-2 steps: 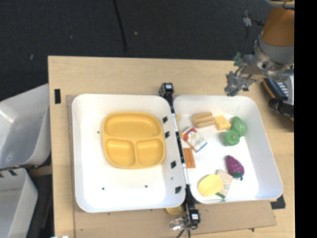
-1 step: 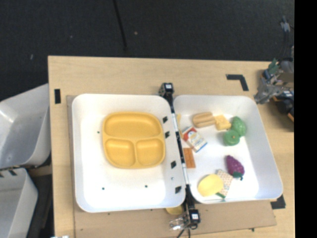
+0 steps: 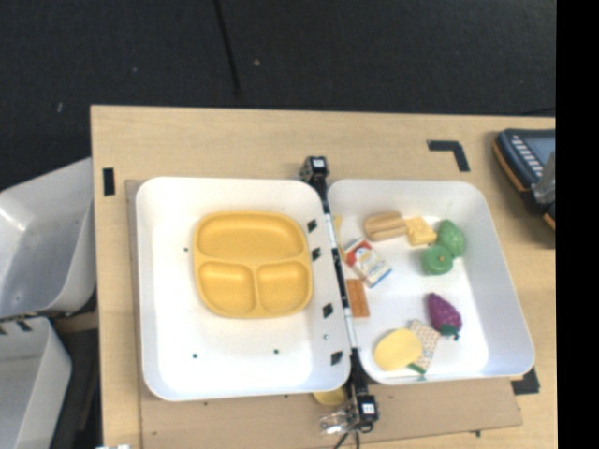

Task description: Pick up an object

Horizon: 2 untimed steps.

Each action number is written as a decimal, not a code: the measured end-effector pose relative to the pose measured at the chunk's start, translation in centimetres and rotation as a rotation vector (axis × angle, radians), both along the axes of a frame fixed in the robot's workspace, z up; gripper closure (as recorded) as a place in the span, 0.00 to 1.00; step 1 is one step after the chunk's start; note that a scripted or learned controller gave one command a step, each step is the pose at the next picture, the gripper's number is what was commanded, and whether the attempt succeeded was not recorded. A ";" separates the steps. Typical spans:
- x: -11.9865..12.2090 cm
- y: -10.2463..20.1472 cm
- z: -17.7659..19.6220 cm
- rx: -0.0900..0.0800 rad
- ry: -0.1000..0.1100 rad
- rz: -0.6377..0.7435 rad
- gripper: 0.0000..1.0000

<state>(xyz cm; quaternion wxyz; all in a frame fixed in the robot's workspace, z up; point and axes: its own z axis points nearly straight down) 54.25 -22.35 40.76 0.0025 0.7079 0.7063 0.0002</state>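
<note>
On the bench (image 3: 112,138), the left bin (image 3: 159,344) holds one thing: a yellow divided plate (image 3: 253,263) with one long compartment on its far side and two smaller ones on its near side, lying flat a little toward the bin's far edge and well clear of the left wall. A row of black clips (image 3: 329,279) runs down the seam where the two bins meet.

The right bin (image 3: 496,325) carries the loose objects that could be picked. Against its left wall lies a thin orange-brown strip (image 3: 356,297), and just beyond it a small red-and-white carton (image 3: 368,262), tilted. Toward the far edge sits a tan bread roll (image 3: 383,225), touching a yellow block (image 3: 421,231). Beside the block, near the right wall, are two green round pieces (image 3: 444,249), close together. Below them lies a purple eggplant toy (image 3: 444,313). In the near-left corner a yellow lemon-like piece (image 3: 398,350) rests partly on a patterned flat item (image 3: 426,342).

At the bench's far right edge lies a dark handheld device (image 3: 527,166). Nothing stands over either bin; whether the gripper is open or closed cannot be told from this view.
</note>
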 end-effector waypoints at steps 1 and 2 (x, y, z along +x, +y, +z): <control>-4.8 -0.6 4.0 0.000 0.000 0.001 1.00; -5.3 -0.6 1.5 0.001 0.004 0.000 1.00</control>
